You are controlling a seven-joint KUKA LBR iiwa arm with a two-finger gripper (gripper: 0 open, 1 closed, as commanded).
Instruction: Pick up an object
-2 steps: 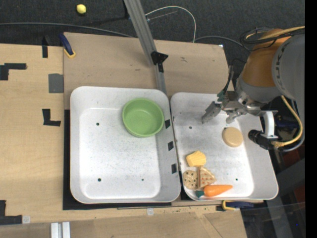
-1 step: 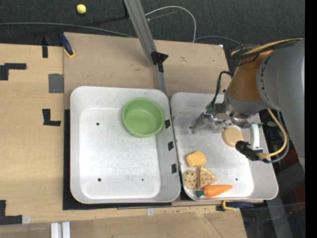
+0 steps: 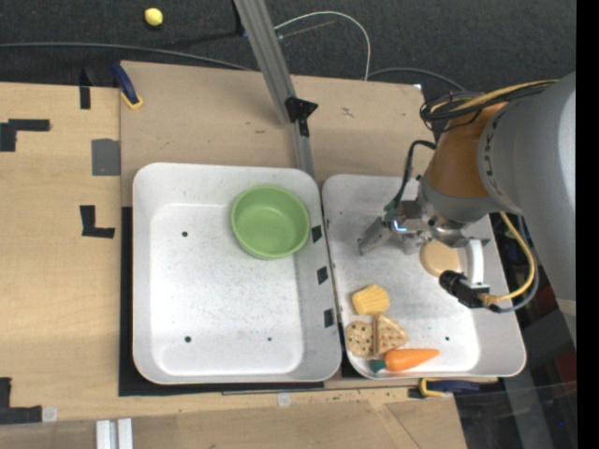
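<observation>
Bins are sitting side by side on the bench, the left bin holding a green bowl that is resting near its far right corner, close to the wall it shares with the right bin. Food pieces are lying in the right bin toward its near edge: a yellow block is sitting just behind a cracker and a wedge, the wedge touching the cracker's right side, and a carrot is lying along the near wall, just in front of the wedge. A green scrap is peeking out at the carrot's left end. The arm is reaching in from the right over the far half of the right bin, with its orange band showing above the wrist. The gripper is hanging over bare bin floor, well behind the food pieces and apart from them. Its fingers are pointing left toward the shared wall, and nothing is showing between them; how far they are parted is too unclear to tell. A pale disc is lying under the wrist, near the right side of the bin.
</observation>
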